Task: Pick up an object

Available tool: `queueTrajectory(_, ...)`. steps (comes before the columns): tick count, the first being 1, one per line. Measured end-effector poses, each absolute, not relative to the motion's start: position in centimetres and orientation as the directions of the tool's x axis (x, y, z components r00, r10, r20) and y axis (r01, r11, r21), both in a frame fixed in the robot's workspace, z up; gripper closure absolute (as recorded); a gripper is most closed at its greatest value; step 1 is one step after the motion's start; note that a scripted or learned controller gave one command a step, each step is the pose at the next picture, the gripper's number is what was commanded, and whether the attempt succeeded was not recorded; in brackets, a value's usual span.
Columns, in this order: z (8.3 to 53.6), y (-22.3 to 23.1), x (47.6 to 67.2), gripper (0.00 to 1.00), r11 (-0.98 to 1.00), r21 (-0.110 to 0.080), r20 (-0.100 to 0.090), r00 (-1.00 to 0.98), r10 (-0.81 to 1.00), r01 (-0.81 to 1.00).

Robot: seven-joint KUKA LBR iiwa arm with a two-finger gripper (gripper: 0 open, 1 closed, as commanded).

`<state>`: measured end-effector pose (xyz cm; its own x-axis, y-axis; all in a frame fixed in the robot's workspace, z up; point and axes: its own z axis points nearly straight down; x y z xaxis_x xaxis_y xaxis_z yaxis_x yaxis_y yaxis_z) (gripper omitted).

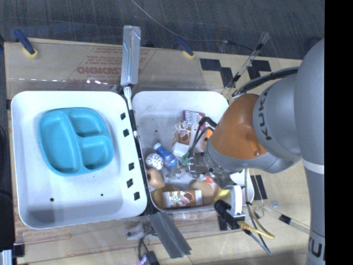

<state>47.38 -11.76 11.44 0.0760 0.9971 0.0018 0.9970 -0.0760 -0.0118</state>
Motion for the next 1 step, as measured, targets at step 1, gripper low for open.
queueTrajectory(1, 9.11, -13.32, 51.14, 0.0, -0.148, -0.003, 0.001, 0.148, 0.989, 0.989)
